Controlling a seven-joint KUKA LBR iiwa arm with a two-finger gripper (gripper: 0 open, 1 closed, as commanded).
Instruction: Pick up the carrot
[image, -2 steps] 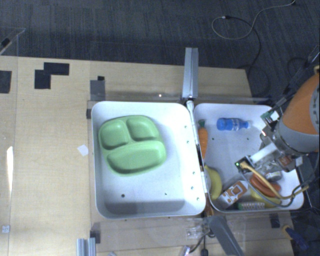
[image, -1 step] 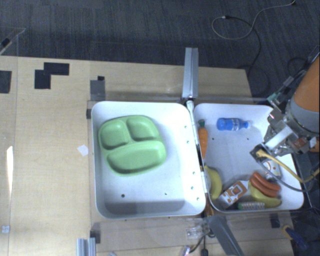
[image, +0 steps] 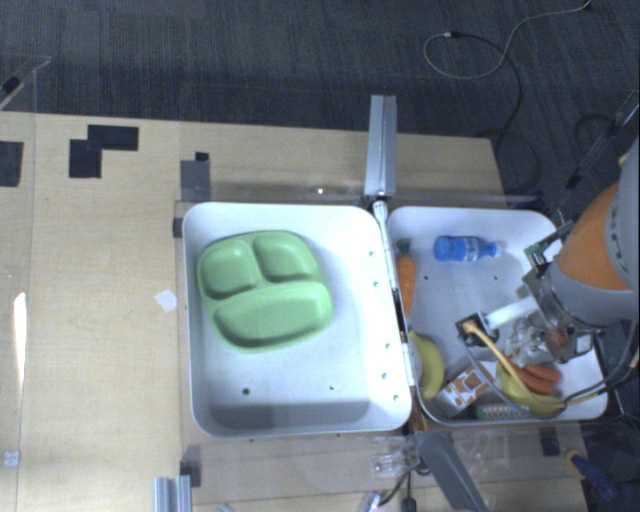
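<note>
I am reaching into the right bin (image: 575, 400) from the worktop's right edge, my jaws (image: 548, 345) hanging low over that bin's near right corner; I cannot tell whether they are gaping or closed. The carrot (image: 405, 283) is lying along the bin's left wall, well apart from me. A green tray (image: 264, 288) is sitting in the left bin (image: 290, 405).

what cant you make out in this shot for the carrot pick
- Hand: its fingers blur into clutter, camera view; open or shut unclear.
- Long orange carrot: hugs the right white bin's left wall; its far side is hidden.
- Small printed packet: too small to read.
- Grey arm: cut by the right edge.
</note>
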